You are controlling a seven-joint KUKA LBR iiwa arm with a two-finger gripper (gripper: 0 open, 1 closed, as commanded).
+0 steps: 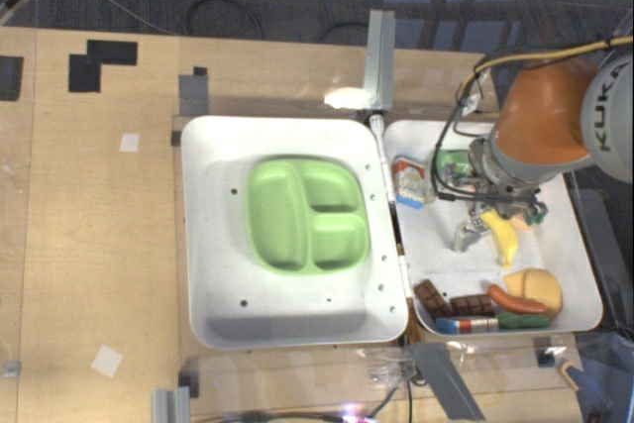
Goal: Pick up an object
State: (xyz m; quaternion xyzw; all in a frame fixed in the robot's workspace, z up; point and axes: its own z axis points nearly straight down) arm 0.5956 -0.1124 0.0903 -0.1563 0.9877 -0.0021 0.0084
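Note:
My gripper [483, 229] hangs low over the middle of the right bin [584, 248], under the orange band of the arm [540, 119]. A yellow banana [505, 243] lies directly beneath and beside it, partly hidden by the wrist. At the bin's left edge sits a small red and white packet [409, 181], and a green item [452, 163] peeks out behind the wrist. Along the front wall lie a yellow-orange bun [541, 285], a red sausage [517, 302], a brown chocolate bar [433, 295], a blue and red marker [466, 323] and a green stick [525, 320].
The left bin [213, 243] holds a green divided plate [305, 213]. A metal post [379, 54] stands behind the seam between the bins. Black cables [466, 104] loop off the wrist over the right bin's back.

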